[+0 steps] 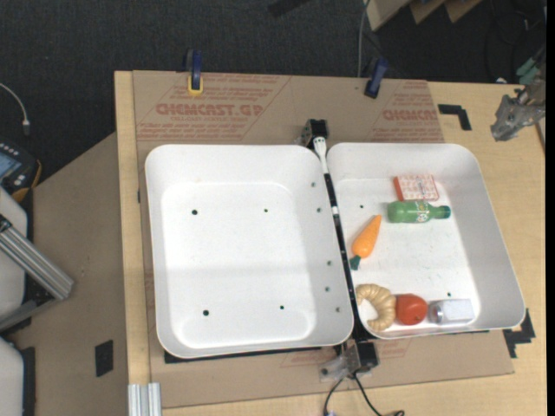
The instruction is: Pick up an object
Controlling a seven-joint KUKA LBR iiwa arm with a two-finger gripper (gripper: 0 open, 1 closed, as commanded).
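The gripper (518, 111) is seen at the right edge, outside the bins; its state cannot be told. The carrot (367, 237) lies free in the right bin (486, 232). It should be approached from above, across its narrow width.

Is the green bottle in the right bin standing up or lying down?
Lying down. The green bottle rests on its side on the right bin floor, long axis across the view, just below the red-patterned card.
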